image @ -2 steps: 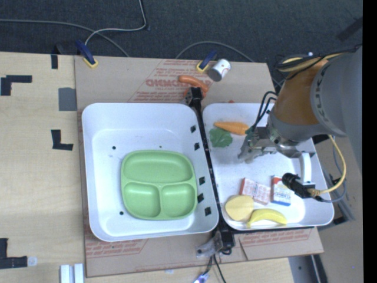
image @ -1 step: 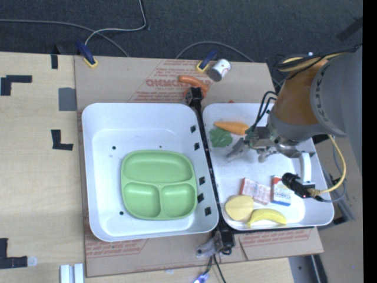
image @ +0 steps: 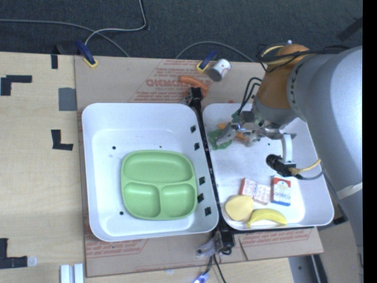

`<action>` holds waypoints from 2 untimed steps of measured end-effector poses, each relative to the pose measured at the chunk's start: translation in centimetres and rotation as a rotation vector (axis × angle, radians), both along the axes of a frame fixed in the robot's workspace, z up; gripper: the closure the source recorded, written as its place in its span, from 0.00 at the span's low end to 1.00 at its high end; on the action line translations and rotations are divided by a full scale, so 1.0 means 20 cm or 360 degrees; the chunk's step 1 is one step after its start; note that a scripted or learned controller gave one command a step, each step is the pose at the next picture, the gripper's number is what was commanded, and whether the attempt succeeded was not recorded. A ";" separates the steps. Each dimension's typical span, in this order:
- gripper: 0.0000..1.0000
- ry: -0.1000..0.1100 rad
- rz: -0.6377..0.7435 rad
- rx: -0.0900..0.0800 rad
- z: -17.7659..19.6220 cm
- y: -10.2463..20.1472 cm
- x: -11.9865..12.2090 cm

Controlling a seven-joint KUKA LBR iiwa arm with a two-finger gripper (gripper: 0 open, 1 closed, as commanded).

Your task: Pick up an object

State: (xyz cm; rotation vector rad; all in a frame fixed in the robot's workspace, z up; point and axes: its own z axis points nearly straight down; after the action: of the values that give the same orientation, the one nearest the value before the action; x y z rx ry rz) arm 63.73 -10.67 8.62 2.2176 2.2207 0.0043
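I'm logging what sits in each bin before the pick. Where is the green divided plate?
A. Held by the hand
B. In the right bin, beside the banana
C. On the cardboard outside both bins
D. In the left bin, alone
D: the green divided plate lies flat in the left bin, while the banana and the small cartons lie in the right bin.

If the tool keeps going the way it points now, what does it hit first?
Most likely the small green object at the right bin's upper-left corner, since the tool points down there beside it. Depth is unclear from this slanted view, so it may meet the bin floor instead.
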 end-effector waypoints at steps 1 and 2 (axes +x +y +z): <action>0.00 0.0028 0.0000 0.0007 -0.01 -0.05 0.15; 0.00 0.0023 -0.0006 -0.0005 -0.01 0.00 0.14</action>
State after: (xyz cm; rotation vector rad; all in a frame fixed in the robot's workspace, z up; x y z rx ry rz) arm 66.63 -10.74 8.50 2.2274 2.2222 -0.0148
